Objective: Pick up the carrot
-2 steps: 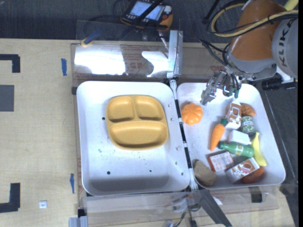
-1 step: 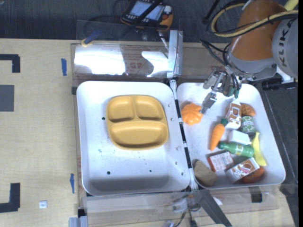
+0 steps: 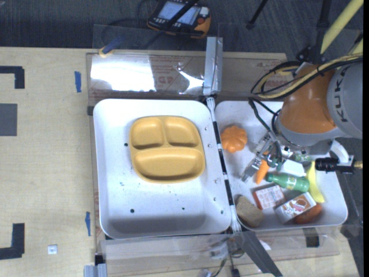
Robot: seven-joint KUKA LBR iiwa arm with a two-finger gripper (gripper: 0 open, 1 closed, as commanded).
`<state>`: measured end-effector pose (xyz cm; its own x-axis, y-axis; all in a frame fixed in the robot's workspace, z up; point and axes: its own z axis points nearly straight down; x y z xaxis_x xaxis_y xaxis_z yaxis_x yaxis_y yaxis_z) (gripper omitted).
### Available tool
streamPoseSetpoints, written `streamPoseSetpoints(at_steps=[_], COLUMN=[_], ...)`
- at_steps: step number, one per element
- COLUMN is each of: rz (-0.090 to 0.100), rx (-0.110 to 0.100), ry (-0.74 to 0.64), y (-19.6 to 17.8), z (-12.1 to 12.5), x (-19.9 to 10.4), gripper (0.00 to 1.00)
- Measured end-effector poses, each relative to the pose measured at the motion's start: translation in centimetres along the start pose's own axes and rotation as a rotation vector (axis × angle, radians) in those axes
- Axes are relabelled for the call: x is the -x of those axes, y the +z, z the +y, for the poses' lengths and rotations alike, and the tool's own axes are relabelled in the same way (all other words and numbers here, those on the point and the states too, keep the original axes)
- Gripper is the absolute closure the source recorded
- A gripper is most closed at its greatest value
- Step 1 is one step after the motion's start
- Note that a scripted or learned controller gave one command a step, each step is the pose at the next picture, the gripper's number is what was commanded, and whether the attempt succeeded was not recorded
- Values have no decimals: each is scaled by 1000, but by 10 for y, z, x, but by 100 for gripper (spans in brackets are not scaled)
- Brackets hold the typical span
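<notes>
The carrot (image 3: 262, 171) is a small orange stick lying in the right bin (image 3: 340, 212), just left of a green bottle. My gripper (image 3: 260, 159) is low in that bin, right over the carrot's upper end and touching or nearly touching it. The arm's orange band (image 3: 305, 111) and grey wrist hang above it and hide the bin's back right part. Whether the carrot is gripped cannot be made out.
Around the carrot lie an orange pumpkin-like toy (image 3: 233, 138), a green bottle (image 3: 288, 182), a banana (image 3: 315, 184), a small red-and-white box (image 3: 268, 197), a brown lump (image 3: 249, 211) and a printed pouch (image 3: 300, 206). The left bin (image 3: 115, 206) holds a yellow divided plate (image 3: 167, 149).
</notes>
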<state>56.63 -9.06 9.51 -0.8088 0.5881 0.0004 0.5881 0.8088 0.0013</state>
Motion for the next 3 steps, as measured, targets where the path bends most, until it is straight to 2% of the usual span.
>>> streamPoseSetpoints(at_steps=[1, 2, 3], rz=[-4, -11, -10], rx=[2, 8, 8], ry=[165, 166, 167], y=[8, -4, -4], z=[-53, -51, -51], x=[-4, -2, -2], gripper=[0, 100, 0])
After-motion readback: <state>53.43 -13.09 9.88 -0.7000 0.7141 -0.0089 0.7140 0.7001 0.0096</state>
